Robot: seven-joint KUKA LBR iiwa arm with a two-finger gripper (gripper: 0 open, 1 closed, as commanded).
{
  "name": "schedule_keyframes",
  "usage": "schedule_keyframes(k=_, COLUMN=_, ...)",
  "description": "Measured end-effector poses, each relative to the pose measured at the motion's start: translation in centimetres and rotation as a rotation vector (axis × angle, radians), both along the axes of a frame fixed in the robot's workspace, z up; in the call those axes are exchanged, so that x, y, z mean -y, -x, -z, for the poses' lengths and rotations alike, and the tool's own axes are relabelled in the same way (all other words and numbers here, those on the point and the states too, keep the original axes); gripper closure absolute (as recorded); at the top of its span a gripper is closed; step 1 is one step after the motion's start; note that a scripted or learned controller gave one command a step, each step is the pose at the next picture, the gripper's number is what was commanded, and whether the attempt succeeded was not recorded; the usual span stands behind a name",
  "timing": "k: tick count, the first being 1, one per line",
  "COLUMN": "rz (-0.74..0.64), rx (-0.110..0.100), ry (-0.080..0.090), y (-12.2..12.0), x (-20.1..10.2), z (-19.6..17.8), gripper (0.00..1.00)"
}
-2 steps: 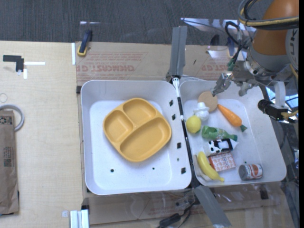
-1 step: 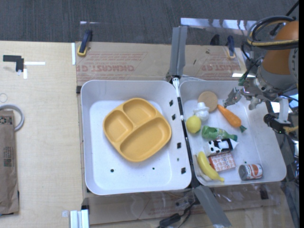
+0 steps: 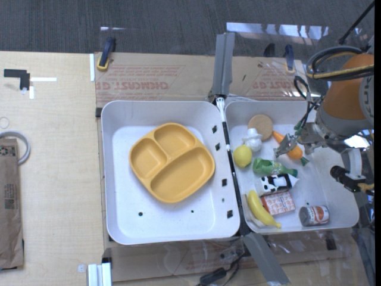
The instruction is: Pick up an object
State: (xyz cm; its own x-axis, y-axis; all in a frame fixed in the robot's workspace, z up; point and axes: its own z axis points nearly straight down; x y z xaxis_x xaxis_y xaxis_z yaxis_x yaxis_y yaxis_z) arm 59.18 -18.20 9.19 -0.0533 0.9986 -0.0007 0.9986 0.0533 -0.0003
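At the far left, a brown paper bag (image 3: 10, 201) lies on the pale wooden bench (image 3: 53, 159), well apart from the bins. The left bin (image 3: 116, 177) holds a yellow divided plate (image 3: 172, 161), lying flat and turned at an angle, with two small compartments toward the back and one large one toward the front.

Across the shared rim, the right bin (image 3: 342, 210) holds a cluster of small things. Nearest the divider sits a yellow lemon (image 3: 242, 156), with a small white object (image 3: 253, 140) just behind it and a tan round disc (image 3: 260, 126) behind that. A banana (image 3: 261, 208) lies along the front left of this bin, beside a red and white packet (image 3: 278, 204). Above the packet rests a black and white cow-patterned toy (image 3: 274, 184), touching a green item (image 3: 268, 167). Toward the front right corner a small can (image 3: 314, 215) lies on its side, apart from the others.

An orange carrot-like piece (image 3: 287, 147) lies near the middle back of the right bin. The gripper (image 3: 289, 145) is down at this piece, its metal tips right upon it; whether they are spread or closed round it cannot be told from this view. The grey arm with its orange band (image 3: 348, 94) reaches in from the right edge.
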Motion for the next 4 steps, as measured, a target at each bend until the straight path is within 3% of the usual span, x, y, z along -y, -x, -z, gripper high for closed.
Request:
schedule_keyframes(k=1, rz=0.059, rx=0.001, ry=0.001, y=-1.1, x=0.6, z=-7.9, gripper=0.00)
schedule_keyframes(k=2, rz=-0.185, rx=0.000, ry=0.000, y=-0.6, x=0.8, z=0.0, gripper=0.00)
schedule_keyframes(k=3, rz=-0.182, rx=0.001, ry=0.001, y=-0.6, x=0.9, z=-0.9, gripper=1.00)
schedule_keyframes(k=4, rz=-0.251, rx=0.001, ry=0.001, y=4.1, x=2.4, z=-10.3, gripper=1.00)
